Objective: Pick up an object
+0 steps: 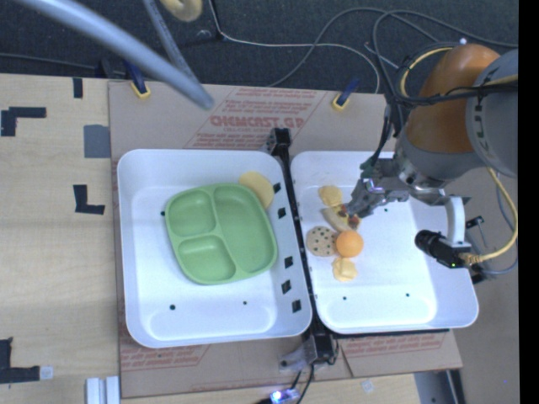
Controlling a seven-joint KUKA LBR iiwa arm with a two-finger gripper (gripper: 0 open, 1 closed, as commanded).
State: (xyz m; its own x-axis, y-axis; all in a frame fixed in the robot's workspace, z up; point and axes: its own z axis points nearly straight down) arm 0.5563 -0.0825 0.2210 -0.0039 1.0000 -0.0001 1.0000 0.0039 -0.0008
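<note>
A: Which way does the thing nearest the gripper (360, 204) point?

B: That is a small yellow-and-brown piece (339, 218) in the right bin (446, 301). Its long axis seems to run from ten o'clock to four o'clock, but it is too small to tell more.

A: Where does it lie against the claw?

B: At the fingertips, on their eight o'clock side. I cannot tell how far the claw is open, or whether it grips anything.

A: What else is in that bin?

B: A yellow piece (330, 195) at eleven o'clock of the claw, and a speckled cookie (319, 241), an orange ball (349, 243) and another yellow bit (344, 268) toward seven o'clock.

A: And the left bin (143, 310)?

B: A green divided tray (221, 232), with a pale yellow object (259, 187) at its one o'clock corner.
</note>
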